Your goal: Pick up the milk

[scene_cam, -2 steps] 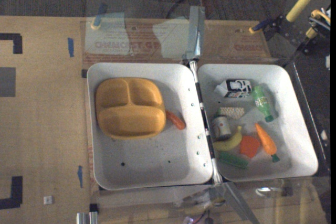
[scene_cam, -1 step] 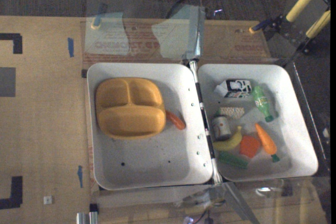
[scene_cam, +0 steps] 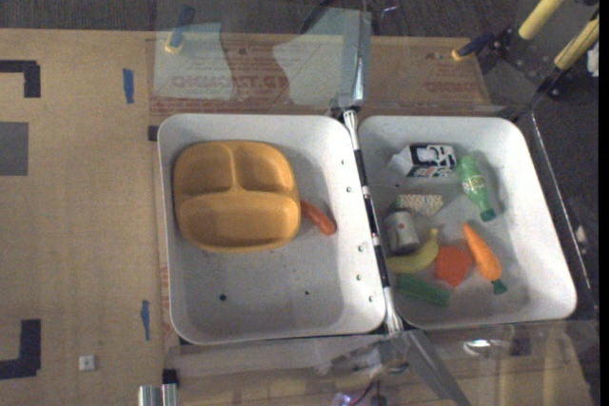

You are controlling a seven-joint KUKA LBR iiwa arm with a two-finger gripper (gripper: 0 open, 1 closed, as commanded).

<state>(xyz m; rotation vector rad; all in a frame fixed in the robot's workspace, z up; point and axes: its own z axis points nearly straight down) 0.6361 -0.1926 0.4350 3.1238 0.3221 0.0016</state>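
Where the brown cardboard-covered counter (scene_cam: 76, 233) comes nearest, two shallow white bins sit side by side, edges touching: left white bin (scene_cam: 276, 309), right white bin (scene_cam: 542, 299).

Right bin, eight things, near to far:
- one flat green stick-shaped piece (scene_cam: 423, 290), close to the near wall
- one orange toy carrot with green tip (scene_cam: 483, 258)
- one red-orange flat chunk (scene_cam: 453, 265), just beside the carrot
- one yellow toy banana (scene_cam: 417, 258), touching one small grey tin can (scene_cam: 401, 229)
- one speckled beige bar (scene_cam: 420, 203)
- one green plastic bottle (scene_cam: 478, 187), lying tilted
- one black-and-white milk carton (scene_cam: 431, 159), lying on its side at the far-left part of the bin, near the far wall and just beside the bottle

There is open floor along the bin's right wall and near-right corner. The carton has bare room on its far and left sides only in a thin strip.

Left bin, two things: one yellow divided plastic plate (scene_cam: 234, 195) in the far-left part, and one small orange carrot-like piece (scene_cam: 319, 218) touching its right rim. The near half is bare.
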